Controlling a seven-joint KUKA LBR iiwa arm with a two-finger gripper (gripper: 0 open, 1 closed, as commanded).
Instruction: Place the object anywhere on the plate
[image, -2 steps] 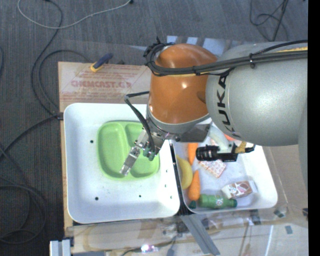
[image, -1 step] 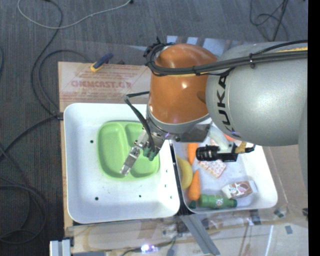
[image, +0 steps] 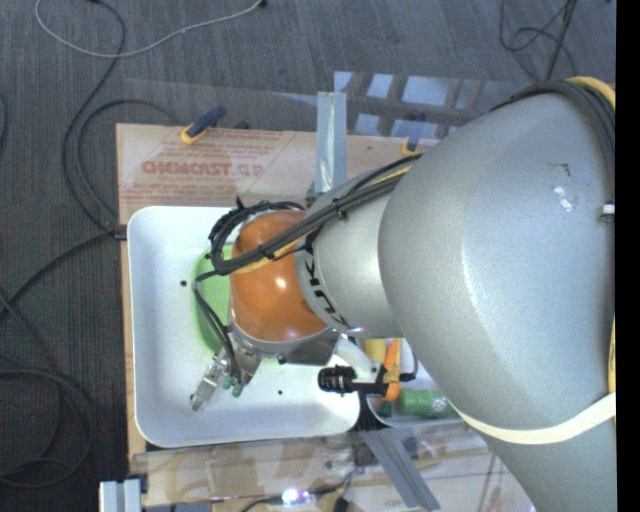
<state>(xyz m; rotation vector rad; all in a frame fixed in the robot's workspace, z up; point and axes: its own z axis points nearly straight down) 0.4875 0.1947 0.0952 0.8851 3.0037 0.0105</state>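
Observation:
A green plate (image: 206, 305) lies in the left white bin (image: 160, 330); a thin strip of its left edge shows, and the rest is hidden under the arm's orange band. My gripper (image: 216, 385) hangs low over the bin floor just in front of the plate, pointing toward the bin's front left. A small green speck sits by its tip, and I cannot make out whether anything is held. In the right bin an orange object (image: 394, 362) and a green object (image: 422, 404) peek out from under the arm.
The grey arm covers most of the right bin (image: 432, 378) and the middle of the view. A cardboard sheet (image: 200, 170) with a blue and yellow clamp (image: 203, 124) lies behind the left bin. Cables run over the carpet at left.

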